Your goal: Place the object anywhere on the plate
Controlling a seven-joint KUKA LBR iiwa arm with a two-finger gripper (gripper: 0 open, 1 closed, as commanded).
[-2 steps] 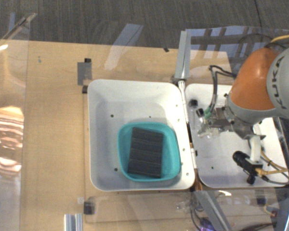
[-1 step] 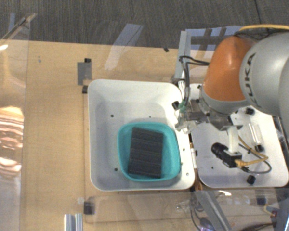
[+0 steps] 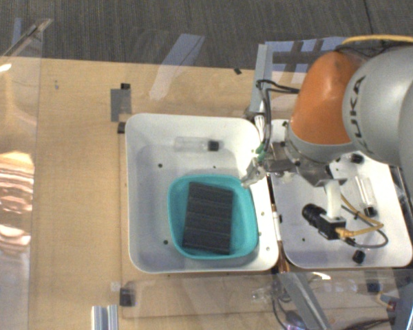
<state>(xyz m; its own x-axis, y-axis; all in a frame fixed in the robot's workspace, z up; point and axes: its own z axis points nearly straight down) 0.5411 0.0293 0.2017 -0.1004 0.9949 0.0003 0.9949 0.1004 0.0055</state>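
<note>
The arm [image 3: 392, 108] bears part of "KUKA".

Teal plate [image 3: 247, 215], squarish with rounded corners and a raised rim, lying flat in the lower right part of the left white bin, dark ribbed rectangular block [image 3: 208, 217] lying flat on the plate's middle, long side running up-down

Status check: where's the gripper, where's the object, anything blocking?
Gripper over left bin's right rim, beside the teal plate. Dark ridged block lying on plate, apart from gripper. Small clear item near bin's far wall, not in the way.
</note>
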